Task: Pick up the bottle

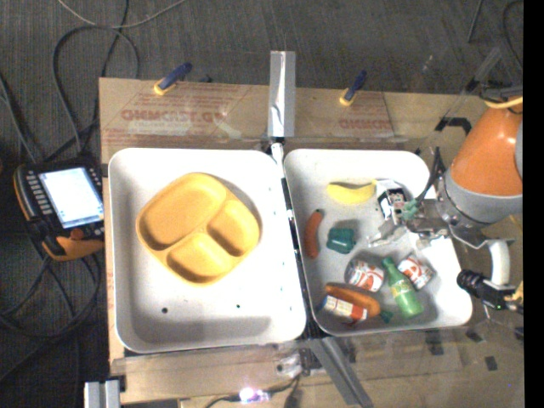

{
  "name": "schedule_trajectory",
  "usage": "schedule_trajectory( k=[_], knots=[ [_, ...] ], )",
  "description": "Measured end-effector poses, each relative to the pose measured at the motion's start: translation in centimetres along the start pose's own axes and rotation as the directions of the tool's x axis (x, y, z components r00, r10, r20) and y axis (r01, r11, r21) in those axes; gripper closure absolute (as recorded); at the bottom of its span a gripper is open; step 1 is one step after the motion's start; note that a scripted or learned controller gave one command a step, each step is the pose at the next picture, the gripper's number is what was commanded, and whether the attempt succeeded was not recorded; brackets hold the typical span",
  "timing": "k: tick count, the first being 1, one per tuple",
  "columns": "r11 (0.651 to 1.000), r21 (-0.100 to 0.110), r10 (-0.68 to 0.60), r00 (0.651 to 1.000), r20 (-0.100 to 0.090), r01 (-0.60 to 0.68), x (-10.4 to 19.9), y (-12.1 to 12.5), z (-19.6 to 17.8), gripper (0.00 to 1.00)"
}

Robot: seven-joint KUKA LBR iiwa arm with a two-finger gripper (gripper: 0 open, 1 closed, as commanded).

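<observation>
A: What does the bench look like?

B: It is a brown board with red printing on it, and two clamps, blue and yellow, hold its far edge. Two white bins sit side by side on it. Around the bench the floor is dark grey, like carpet, and some cables lie across it. At the left there is a hand controller with a lit screen (its body is black and orange).

A: What is in the left bin?

B: A yellow tray with three compartments lies in it, tilted a little.

A: And the right bin?

B: Many small things. A banana lies near the far wall, a sausage near the left wall, and a green block is just beside the sausage. Two red and white cans are near the front.

A: Where is the bottle?

B: The green bottle lies on its side in the front right part of that bin, between the two cans, with its cap pointing toward the far side.

A: Where is the gripper?

B: The arm comes in from the right, and the gripper is low over the right side of the bin, behind the bottle and apart from it. How wide it stands, one cannot tell; nothing is seen held in it.
</observation>
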State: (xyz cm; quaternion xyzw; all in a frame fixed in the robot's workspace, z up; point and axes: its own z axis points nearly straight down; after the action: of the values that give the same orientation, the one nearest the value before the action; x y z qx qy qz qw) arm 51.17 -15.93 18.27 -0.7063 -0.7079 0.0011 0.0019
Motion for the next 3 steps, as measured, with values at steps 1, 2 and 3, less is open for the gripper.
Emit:
schedule_trajectory(
  k=[1,2,3],
  knots=[
    [0.922,0.000,0.387,0.922,0.000,-0.387,0.1,3.2,4.5,0.00],
    [0.926,-0.013,0.376,0.926,-0.002,-0.376,-3.2,-2.5,9.4,0.00],
    [0.927,-0.014,0.375,0.927,-0.002,-0.375,-3.2,-2.4,8.4,1.00]
  ],
)
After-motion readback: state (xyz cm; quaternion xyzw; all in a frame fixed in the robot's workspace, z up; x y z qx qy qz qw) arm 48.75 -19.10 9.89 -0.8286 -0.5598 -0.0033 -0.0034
